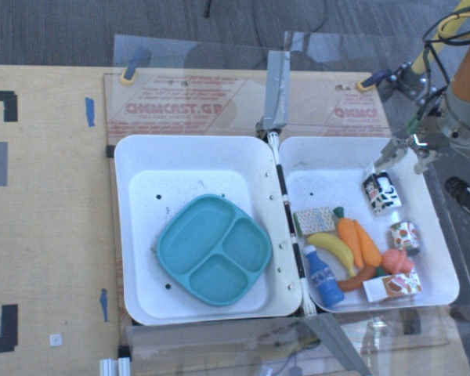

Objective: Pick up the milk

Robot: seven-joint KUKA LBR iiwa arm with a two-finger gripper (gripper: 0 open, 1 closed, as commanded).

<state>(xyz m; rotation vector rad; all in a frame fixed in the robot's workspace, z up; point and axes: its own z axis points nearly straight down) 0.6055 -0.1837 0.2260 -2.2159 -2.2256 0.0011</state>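
Several toys crowd our right bin [442, 284]: carrots [359, 241], banana [332, 251], blue bottle [321, 276]. Our end effector [403, 149] hovers just above the milk [381, 192], fingers spread, pinching nothing.

Claw [401, 152] over the far right corner of the right bin [446, 288]. Just nearer than it lies the milk [381, 192]. Nearer still: can [404, 236], carton [392, 287]. To its near left: carrots [359, 242], banana [331, 249], bottle [323, 276]. Far left, in the left bin [141, 171]: tray [212, 249].
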